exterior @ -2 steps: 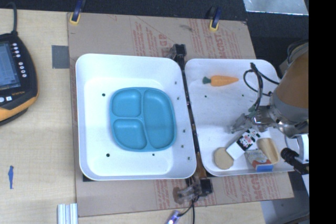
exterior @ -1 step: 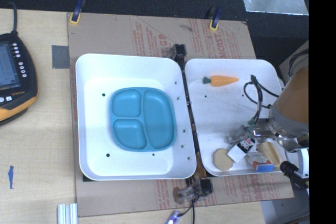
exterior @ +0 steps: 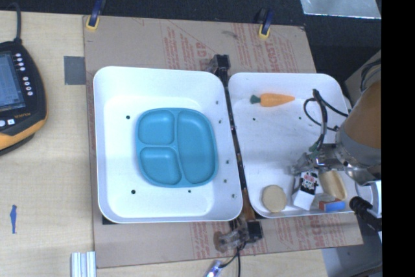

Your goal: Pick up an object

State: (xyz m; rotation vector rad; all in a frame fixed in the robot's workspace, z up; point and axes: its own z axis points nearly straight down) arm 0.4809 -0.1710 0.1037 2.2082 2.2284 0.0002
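At lower right, the gripper (exterior: pixel 310 173) hangs low over the clutter in the right bin (exterior: pixel 285 133), seemingly choosing a target; I cannot tell its fingers' state.

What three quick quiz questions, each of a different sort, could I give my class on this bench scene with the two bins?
1. True or false: the blue divided plate lies in the left bin.
2. Which toy lies near the far wall of the right bin? A) a banana B) a carrot C) an apple
3. Fill in: the gripper is low over the right bin's ____ right corner, among a cluster of small things.

Key
1. True.
2. B, the carrot.
3. Near. A round tan piece lies just left of that cluster.
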